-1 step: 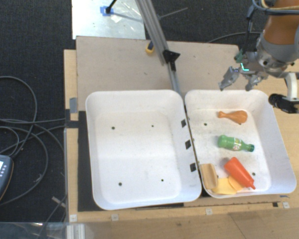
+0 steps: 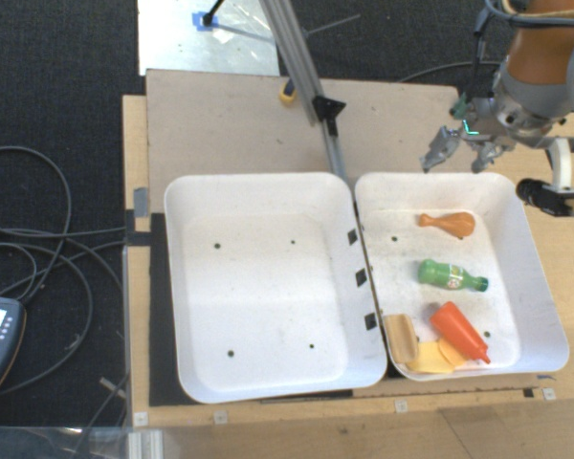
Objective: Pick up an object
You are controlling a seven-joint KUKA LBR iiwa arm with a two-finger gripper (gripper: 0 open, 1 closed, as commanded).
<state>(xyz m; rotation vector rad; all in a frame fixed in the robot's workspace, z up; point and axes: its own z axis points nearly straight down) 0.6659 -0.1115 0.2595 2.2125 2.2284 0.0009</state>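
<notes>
progress: nothing lifted yet, whole pick left | gripper (image 2: 456, 152): fingers spread, holding nothing, above far rim of right bin (image 2: 534, 247) | candidates inside that bin: toy drumstick (image 2: 449, 223) nearest gripper, green bottle (image 2: 451, 276) mid, orange carrot (image 2: 458, 331) near front

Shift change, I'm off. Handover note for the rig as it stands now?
Gripper: open, holding nothing, above the far rim of the right bin.
In the right bin: orange drumstick at the far end, green bottle mid-bin, orange carrot and yellow pieces near the front, tan block at the front left corner.
Done: nothing picked.
Left: descend, grasp one object, lift.
</notes>
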